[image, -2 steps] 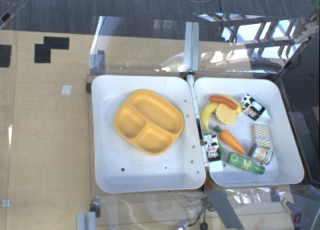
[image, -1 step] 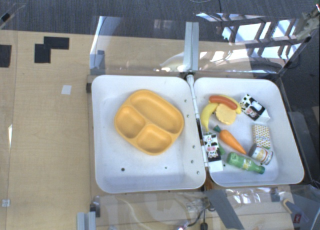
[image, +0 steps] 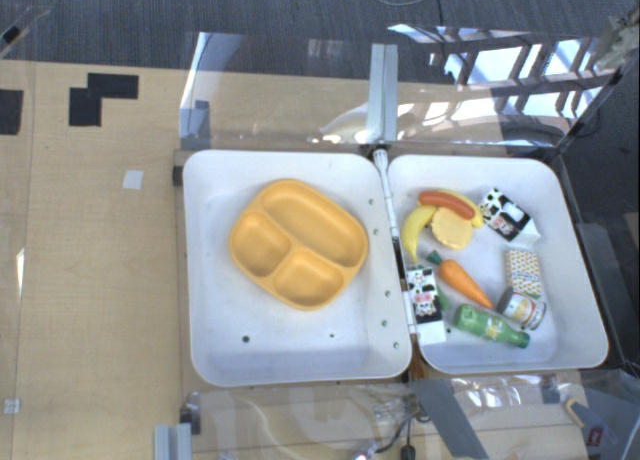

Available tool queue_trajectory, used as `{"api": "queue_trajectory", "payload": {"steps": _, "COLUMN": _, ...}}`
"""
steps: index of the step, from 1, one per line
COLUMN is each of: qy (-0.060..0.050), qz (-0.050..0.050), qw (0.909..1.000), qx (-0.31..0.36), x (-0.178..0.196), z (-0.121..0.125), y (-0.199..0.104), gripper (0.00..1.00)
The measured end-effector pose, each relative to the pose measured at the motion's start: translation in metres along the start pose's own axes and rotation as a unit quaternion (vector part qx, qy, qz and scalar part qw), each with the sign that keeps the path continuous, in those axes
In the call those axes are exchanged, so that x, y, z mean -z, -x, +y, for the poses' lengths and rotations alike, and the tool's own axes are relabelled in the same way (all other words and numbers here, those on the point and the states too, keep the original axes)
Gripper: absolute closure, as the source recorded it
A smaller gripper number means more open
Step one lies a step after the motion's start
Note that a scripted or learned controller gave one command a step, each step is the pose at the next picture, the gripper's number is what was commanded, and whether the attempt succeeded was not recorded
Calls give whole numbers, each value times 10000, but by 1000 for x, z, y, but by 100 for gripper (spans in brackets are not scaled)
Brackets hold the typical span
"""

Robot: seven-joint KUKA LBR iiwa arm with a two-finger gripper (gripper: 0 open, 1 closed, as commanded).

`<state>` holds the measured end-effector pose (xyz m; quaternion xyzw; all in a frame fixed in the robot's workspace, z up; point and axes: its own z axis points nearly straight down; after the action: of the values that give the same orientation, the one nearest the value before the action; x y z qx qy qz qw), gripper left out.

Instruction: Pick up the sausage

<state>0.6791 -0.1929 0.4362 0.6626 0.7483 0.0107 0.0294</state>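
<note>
Sausage (image: 447,203) partly tucked behind the yellow round piece (image: 451,232).

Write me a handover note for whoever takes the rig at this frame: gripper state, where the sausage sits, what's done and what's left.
Gripper: no state to report from this frame.
Sausage: lying in the right bin, near its far edge, against the yellow round piece and beside the banana.
Nearby: carrot, green bottle, two cow-print cartons, a can.
Left bin: holds the yellow divided plate.
Done: nothing; sausage not lifted.
Left: reach in, grasp the sausage, lift it.
</note>
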Motion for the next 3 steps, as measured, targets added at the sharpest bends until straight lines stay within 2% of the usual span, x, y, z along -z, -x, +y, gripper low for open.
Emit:
{"api": "queue_trajectory", "payload": {"steps": 1, "qy": 46, "qz": -27, "qw": 10000, "qx": 35, "x": 13, "z": 2, "y": -1, "gripper": 100}}
{"api": "queue_trajectory", "payload": {"steps": 2, "qy": -248, "qz": 114, "qw": 9955, "qx": -910, "x": 2, "z": -3, "y": -50, "gripper": 100}}
{"api": "queue_trajectory", "payload": {"steps": 3, "qy": -220, "qz": 124, "qw": 9997, "qx": 1, "x": 3, "z": -9, "y": -4, "gripper": 100}}
